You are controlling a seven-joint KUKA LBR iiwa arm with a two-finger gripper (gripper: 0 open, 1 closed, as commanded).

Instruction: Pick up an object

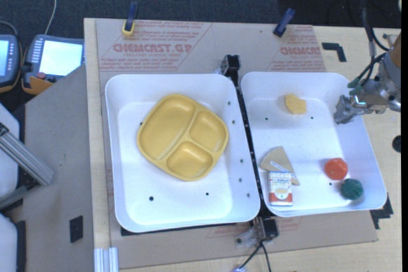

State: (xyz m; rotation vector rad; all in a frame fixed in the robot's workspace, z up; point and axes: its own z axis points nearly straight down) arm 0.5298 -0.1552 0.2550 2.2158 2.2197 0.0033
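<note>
currently we see the gripper (342, 113) low over the right bin's (319, 83) far edge, gripping nothing we can see; we cannot tell its opening; candidates lie apart, presumably for clean grasps: yellow piece (295, 104) nearest, red ball (336, 169), green ball (351, 188), small carton (280, 188).

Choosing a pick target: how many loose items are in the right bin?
5: a yellow chunk at the far side, a tan wedge and small carton by the divider, a red ball and green ball near right.
</note>
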